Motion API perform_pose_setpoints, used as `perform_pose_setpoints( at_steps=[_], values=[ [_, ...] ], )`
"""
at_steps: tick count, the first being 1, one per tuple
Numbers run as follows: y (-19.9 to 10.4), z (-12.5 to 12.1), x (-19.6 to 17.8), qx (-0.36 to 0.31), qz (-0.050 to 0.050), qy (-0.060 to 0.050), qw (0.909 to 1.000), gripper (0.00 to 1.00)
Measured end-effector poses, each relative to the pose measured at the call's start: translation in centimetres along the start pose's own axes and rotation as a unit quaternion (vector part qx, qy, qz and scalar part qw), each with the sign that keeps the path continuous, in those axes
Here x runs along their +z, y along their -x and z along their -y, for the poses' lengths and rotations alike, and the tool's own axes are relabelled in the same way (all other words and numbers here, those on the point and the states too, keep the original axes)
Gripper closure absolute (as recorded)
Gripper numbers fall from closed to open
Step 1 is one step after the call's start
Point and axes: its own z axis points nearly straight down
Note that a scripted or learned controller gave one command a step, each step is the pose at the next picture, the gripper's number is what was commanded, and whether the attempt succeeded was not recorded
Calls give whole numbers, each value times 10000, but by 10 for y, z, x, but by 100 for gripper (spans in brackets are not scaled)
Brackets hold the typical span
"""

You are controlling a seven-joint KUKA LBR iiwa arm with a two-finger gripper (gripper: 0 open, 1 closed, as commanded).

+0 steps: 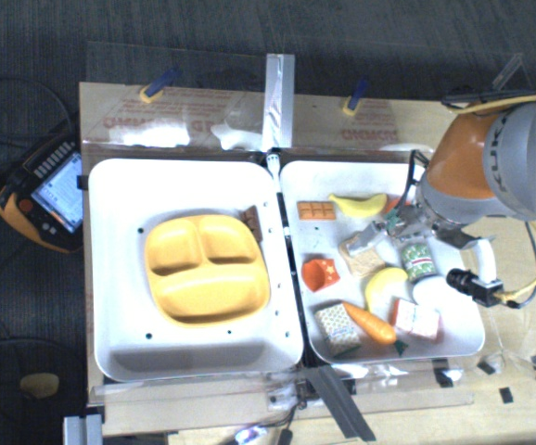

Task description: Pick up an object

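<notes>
Wooden bench [194,109] on dark carpet [249,17]

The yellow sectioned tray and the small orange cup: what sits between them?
Only the two white bins' adjoining walls with a dark divider strip, in the camera view.

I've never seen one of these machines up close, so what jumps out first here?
The big yellow divided tray lying alone in the left bin catches the eye first. Next, the right bin holds a jumble of small toy foods, among them a banana and a carrot. The grey and orange arm reaches over it from the right.
</notes>
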Motion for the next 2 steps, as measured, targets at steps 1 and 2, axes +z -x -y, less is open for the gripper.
perform_pose_setpoints(
  at_steps=[1,2],
  values=[
    [-22,88,8,-1019,30,8,9948,0],
    [-24,84,-4,-1031,22,38,9947,100]
  ],
)
